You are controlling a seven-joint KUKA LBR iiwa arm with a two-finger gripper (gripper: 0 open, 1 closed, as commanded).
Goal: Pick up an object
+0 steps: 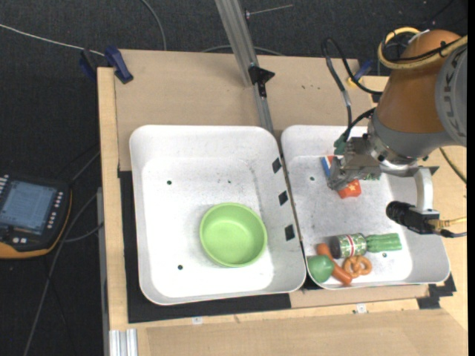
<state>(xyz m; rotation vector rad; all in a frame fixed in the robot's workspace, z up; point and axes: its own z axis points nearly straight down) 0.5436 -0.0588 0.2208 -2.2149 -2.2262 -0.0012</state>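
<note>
My gripper (345,175) hangs low over the upper middle of the right bin (415,221). Directly below it, on its near side, a small red object (351,190) peeks out. A small blue object (326,165) shows at the gripper's left edge. I cannot tell whether the gripper touches either of them. Along the near edge of the right bin a green bottle (365,244) lies on its side, with an orange pretzel-shaped piece (359,266), a round green object (320,268) and an orange carrot-like piece (341,275) beside it.
A light green bowl (233,233) stands in the left bin (156,199), near its front. A metal pole (241,35) slants up from between the bins at the back. A black fitting with cable (408,215) sticks out over the right bin's right side.
</note>
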